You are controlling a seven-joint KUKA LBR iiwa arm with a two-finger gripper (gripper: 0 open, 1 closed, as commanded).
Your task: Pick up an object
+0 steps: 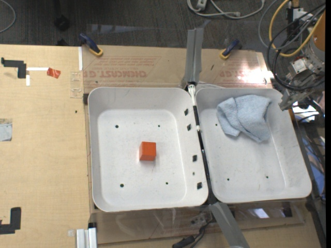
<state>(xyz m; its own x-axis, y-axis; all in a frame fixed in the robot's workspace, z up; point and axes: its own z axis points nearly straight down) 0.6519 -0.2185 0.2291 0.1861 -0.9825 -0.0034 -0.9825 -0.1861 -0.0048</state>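
Claw (289,99): positioned at the far right edge of the right-hand shallow white plastic bin (305,175), above its rim and near its back corner. Whether it is spread or pressed together cannot be told from here; nothing is seen held in it.

Arm: only the wrist end reaches in from the right, dressed in looped cables, set high and back, not over the middle of either bin.

Nearest item: a crumpled pale blue-grey cloth (244,117) lying in the back half of the right bin, just beside the claw. Further out, a small orange-red cube (148,151) sits alone near the middle of the left-hand white bin (93,138), well apart from the claw. Both bins rest on the light wooden tabletop (41,138).

Assessment: the pick appears not yet begun. The cloth is the closer target; a descent onto its raised central folds, not the thin edges, should give the better hold. The cube would call for a long traverse across the divider and a squared approach to its flat sides.
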